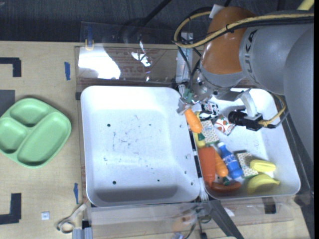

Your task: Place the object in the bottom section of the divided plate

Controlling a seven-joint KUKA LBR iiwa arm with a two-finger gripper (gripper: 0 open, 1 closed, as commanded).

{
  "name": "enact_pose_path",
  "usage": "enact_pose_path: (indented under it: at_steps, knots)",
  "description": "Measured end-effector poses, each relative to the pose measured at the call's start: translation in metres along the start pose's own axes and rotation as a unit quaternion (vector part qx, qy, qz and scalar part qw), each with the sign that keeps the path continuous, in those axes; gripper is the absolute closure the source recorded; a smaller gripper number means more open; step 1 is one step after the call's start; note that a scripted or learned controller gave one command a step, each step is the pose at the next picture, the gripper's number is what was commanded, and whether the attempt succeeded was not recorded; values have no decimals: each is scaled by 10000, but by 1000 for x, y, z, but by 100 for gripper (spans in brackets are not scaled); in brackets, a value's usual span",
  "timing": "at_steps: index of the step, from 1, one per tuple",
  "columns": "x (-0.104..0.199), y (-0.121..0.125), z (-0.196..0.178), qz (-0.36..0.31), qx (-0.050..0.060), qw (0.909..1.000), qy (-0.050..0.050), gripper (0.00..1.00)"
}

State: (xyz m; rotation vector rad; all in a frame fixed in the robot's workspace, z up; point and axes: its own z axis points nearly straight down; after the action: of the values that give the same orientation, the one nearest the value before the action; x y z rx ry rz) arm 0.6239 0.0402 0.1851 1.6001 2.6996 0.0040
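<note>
The hand [188, 103] sits at the top left corner of the right bin [285, 148], just under the arm's orange band [224, 39]. It hangs right over the top end of a small orange carrot [193, 120]. The carrot tip looks like it is touching the hand, but I can't tell if the hand is spread or pinching it; the wrist hides that part.

The carrot looks like the thing to move. It is short, bright orange and smooth, w/ its fat end toward 11 o'clock and its thin end toward 5 o'clock. It lies along the left wall of the right bin, on top of other stuff.

From the carrot toward 5 o'clock there is a pile: a bigger orange-red veggie [208, 164], a blue bottle [230, 163], yellow bananas [261, 176] and some printed packets [218, 127].

The left bin [99, 103] is at 9 o'clock from the hand. Far past it, on the desk [45, 78], sits the green divided plate [33, 131]. Its big bottom section has nothing in it.

So, my guess: the job is at the start, approx. the grab step. Left to do: get a sure hold, lift, carry the carrot across the left bin toward 9 o'clock, and set it in the plate's bottom section.
</note>
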Motion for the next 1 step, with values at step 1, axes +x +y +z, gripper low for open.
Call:
enact_pose_path:
  at_steps: [1]
  knots:
    - [68,25,95,370,-34,9993,0,100]
